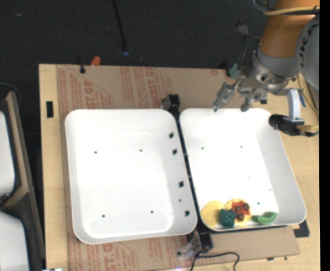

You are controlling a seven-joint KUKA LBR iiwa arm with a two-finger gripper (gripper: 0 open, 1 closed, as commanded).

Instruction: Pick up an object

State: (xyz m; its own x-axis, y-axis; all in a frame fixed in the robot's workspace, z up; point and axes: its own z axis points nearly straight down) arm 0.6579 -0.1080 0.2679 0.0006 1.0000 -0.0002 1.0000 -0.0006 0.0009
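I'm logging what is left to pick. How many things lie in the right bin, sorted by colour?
Yellow: 1, a pale yellow piece
Teal: 1, a teal lump
Red: 1, a red piece with dark spots
Green: 1, a green piece
Total: 4, all clustered at the near edge of the right bin.

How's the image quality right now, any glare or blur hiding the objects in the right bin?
Camera view: the right bin and left bin are overexposed, nearly featureless white; the small objects in the near corner look soft, their shapes merging; the gripper is slightly blurred; the background is very dark.
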